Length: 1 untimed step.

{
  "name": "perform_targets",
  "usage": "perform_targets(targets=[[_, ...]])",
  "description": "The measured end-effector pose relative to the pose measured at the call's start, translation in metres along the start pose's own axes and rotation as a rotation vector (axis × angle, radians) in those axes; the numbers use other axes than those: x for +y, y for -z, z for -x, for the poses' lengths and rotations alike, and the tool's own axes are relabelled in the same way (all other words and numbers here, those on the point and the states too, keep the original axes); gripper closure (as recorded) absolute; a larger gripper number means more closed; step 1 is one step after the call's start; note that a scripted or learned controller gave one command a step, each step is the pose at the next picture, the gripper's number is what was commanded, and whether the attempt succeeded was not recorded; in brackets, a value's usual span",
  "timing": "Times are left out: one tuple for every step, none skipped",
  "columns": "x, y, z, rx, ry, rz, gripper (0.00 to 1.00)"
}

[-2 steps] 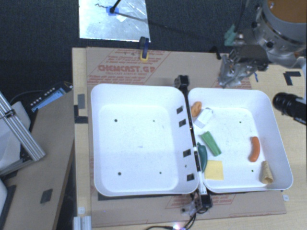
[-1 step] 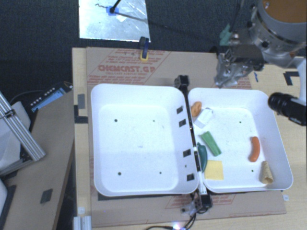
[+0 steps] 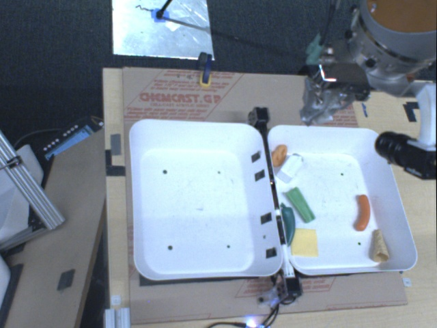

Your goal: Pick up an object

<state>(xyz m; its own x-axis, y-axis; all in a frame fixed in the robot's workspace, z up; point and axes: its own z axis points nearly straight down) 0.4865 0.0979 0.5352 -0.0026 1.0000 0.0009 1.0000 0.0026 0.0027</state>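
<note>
Brown bench board (image 3: 184, 91) bearing two white bins; left bin (image 3: 198, 197) beyond the gripper's (image 3: 321, 104) far side; right bin (image 3: 341, 203) just below it; gripper raised over that bin's back rim, grip state cannot be told; contents, all below the gripper: orange piece (image 3: 279, 156), white piece (image 3: 289, 167), green block (image 3: 300, 204), yellow square (image 3: 304, 242), orange sausage (image 3: 362, 212), tan piece (image 3: 379, 246).
</note>
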Motion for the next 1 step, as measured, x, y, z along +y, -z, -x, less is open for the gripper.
perform_targets(targets=[[0.0000, 0.0000, -0.0063, 0.000, 0.000, 0.000, 1.00]])
